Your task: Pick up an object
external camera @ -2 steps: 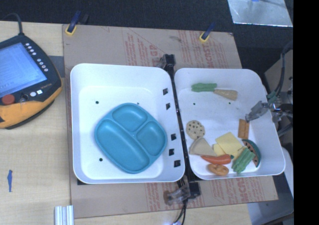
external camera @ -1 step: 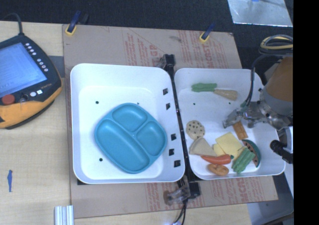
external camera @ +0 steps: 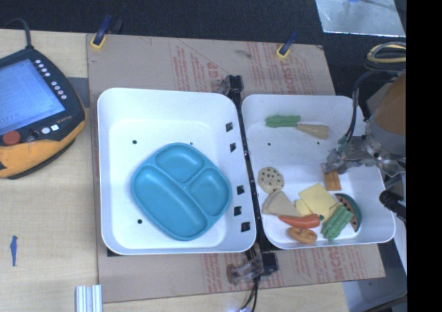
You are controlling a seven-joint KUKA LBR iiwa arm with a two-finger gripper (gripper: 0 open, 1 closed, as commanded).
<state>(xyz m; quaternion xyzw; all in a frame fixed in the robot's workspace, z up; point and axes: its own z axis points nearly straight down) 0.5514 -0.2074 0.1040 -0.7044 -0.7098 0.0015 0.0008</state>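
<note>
A light wooden bench was seen from above, covered in part by a sheet of brown cardboard on which two shallow white bins had been set side by side. A handheld control pendant lay at the far left of the bench. The left bin was occupied by a blue divided plate, lying flat near its middle.

The right bin held a scatter of toy food. A green-topped carrot-like piece lay near the far wall. A round cookie sat nearer the divider, and a cluster was gathered toward the near wall: pale yellow cheese slices, a red chilli, a green bean pod and a watermelon slice. A small orange cracker lay just beside the gripper.

The arm had been brought in from the right, and the gripper was positioned low over the right bin, directly above or possibly touching the cracker. Whether the fingers were spread or closed could not be told, since the tips were blurred against the bin floor.

Nothing was seen lifted clear of the bin, so the pick was judged not yet accomplished. A secure grasp and a lift were judged still to be needed.
</note>
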